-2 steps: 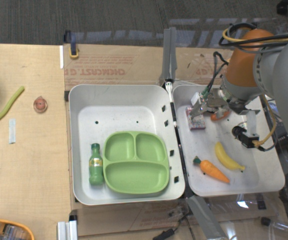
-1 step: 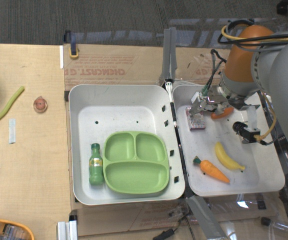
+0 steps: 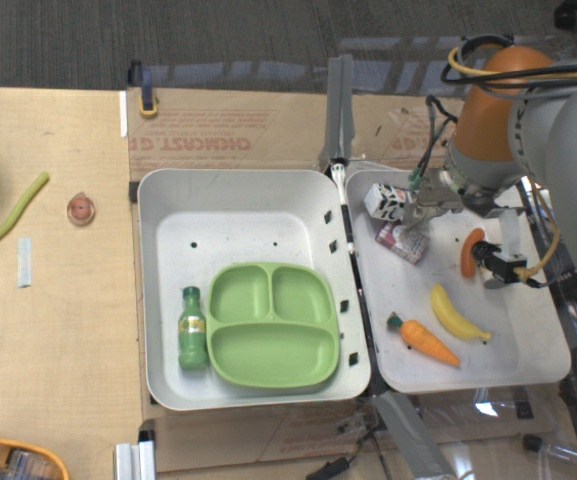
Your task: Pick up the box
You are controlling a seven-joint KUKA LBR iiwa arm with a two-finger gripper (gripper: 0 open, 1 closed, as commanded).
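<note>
dark grey carpet runs behind a light wooden counter (image 3: 48, 308) topped with brown cardboard (image 3: 233, 133). two white bins sit side by side: the left bin (image 3: 163, 268) holds a green divided plate (image 3: 271, 325) and a green bottle (image 3: 192, 328); the right bin (image 3: 528, 353) holds the box (image 3: 401, 240), a banana (image 3: 456, 315) and a carrot (image 3: 427, 339). the end effector (image 3: 417, 211) hangs over the box at the bin's far left corner; whether it grips, i cannot tell.
</note>
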